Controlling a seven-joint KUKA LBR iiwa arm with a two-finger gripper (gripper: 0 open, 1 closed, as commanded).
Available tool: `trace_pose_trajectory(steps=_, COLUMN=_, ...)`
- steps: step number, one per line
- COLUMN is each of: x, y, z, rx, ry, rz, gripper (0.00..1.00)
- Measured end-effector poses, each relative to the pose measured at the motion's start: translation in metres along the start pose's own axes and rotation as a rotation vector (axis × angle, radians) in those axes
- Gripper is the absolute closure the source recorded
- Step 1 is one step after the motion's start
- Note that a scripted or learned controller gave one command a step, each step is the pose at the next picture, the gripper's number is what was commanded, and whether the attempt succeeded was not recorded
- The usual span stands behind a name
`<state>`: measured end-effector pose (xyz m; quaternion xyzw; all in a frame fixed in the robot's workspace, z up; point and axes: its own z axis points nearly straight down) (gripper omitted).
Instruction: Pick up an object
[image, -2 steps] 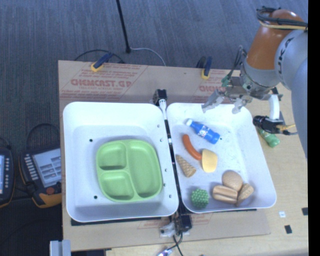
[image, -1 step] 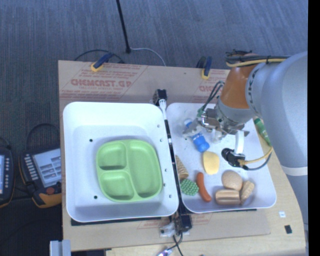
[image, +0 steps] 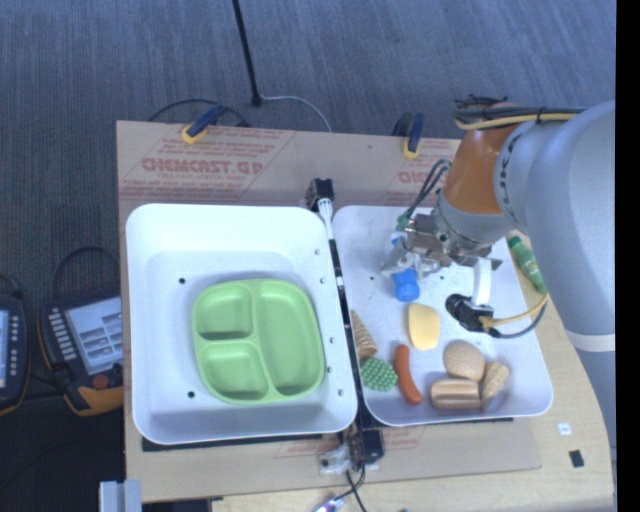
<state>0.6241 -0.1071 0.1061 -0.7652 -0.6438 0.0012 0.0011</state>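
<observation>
Blue object (image: 405, 288) just below pincer (image: 412, 262)

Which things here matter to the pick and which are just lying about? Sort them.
In play: gripper; blue object right below it; yellow piece; orange carrot; bread roll; right bin.

Lying about: green divided plate; left bin; handheld controller off the bench.

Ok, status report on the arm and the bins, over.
Gripper down in the right bin, right above the blue object. Grasp unconfirmed. Yellow piece and orange carrot nearby, apart. Green tray sits in the left bin.
</observation>
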Motion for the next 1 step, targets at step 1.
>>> trace_pose_trajectory(steps=1, x=0.0353, y=-0.0347, z=-0.1314, rx=-0.003, ry=-0.001, rz=0.215, gripper=1.00)
